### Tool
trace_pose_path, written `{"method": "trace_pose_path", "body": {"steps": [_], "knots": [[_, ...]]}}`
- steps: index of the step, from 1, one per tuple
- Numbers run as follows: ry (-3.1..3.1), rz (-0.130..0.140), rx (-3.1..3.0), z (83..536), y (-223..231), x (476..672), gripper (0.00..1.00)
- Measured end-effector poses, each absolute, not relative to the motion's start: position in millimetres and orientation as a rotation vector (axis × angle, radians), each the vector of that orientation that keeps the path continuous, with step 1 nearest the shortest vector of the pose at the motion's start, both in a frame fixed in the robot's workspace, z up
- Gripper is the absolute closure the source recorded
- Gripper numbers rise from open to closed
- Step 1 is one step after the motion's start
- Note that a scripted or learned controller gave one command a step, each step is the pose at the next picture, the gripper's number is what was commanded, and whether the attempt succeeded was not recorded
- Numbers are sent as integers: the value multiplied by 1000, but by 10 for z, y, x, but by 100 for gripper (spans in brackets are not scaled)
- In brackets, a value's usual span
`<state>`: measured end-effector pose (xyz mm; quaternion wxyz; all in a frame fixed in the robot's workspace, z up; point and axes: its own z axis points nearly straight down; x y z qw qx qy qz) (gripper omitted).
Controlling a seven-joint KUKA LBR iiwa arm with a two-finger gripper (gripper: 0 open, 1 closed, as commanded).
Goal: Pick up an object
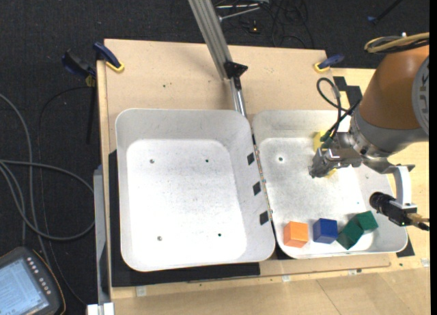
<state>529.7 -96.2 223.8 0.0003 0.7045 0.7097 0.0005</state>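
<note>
My gripper (321,168) hangs low over the upper middle of the right bin (290,132). A small yellow object (319,139) peeks out just behind the gripper; I cannot tell whether they touch. Along the right bin's front edge lie an orange block (295,233), a blue block (326,230) and a green block (358,229), all well below the gripper and apart from it.
The left bin (136,136) sits beside the right one on the wooden bench. A slanted metal pole (208,23) runs from the top down to the gap between the bins. A black fitting (388,208) juts out by the right bin's right rim.
</note>
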Motion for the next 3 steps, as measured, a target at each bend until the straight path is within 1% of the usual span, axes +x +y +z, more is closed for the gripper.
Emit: {"method": "trace_pose_path", "body": {"steps": [1, 2, 3], "knots": [[2230, 4, 2213, 2352, -447, 5454, 100], [2229, 2, 2213, 2263, -3, 5629, 100], [2230, 3, 2213, 2228, 575, 5740, 100]]}}
